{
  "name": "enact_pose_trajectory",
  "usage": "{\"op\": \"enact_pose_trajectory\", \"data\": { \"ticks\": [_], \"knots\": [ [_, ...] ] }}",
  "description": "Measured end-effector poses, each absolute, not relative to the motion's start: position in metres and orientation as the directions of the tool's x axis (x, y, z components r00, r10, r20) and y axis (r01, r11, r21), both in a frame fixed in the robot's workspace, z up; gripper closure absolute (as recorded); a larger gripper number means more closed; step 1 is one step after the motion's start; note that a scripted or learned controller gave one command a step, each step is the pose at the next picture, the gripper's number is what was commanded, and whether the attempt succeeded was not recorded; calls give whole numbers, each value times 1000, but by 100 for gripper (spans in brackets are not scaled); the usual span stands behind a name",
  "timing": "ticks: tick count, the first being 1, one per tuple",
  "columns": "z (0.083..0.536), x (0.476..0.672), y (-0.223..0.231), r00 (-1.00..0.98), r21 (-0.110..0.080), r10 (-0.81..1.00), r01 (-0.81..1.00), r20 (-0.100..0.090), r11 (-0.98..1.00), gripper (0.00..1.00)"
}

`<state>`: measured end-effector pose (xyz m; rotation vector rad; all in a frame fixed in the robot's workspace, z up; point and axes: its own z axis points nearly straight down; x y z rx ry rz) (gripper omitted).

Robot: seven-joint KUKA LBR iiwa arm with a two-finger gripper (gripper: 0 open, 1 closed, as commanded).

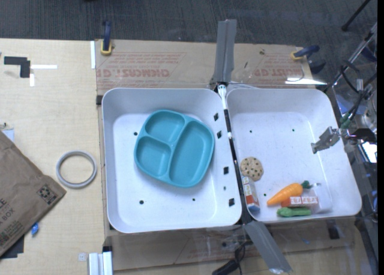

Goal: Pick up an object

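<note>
The claw (326, 140) hovers at the right bin's (270, 104) right side, holding nothing; its spread cannot be told. The carrot (285, 193), cookie (251, 167) and green toy (294, 211) lie near-left of it.

You are looking down from one fixed camera set high above the bench, tilted so the far floor runs along 12 o'clock and the near bench edge along 6 o'clock. It stands far enough off that both bins fit whole, the left bin (114, 166) just left of centre and the right bin (336, 148) toward 3 o'clock. The wooden benchtop (54, 111) fills your 9 o'clock side.
</note>
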<state>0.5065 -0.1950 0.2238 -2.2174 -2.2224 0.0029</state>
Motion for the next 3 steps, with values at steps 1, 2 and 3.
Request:
{"op": "enact_pose_trajectory", "data": {
  "ticks": [1, 2, 3],
  "knots": [
    [160, 493, -222, -64, -2, 998, 998, 1, 64, 0],
    [91, 477, -146, -43, -1, 999, 999, 0, 43, 0],
    [91, 477, -94, 40, -3, 999, 999, 1, -40, 0]
  ]
}}
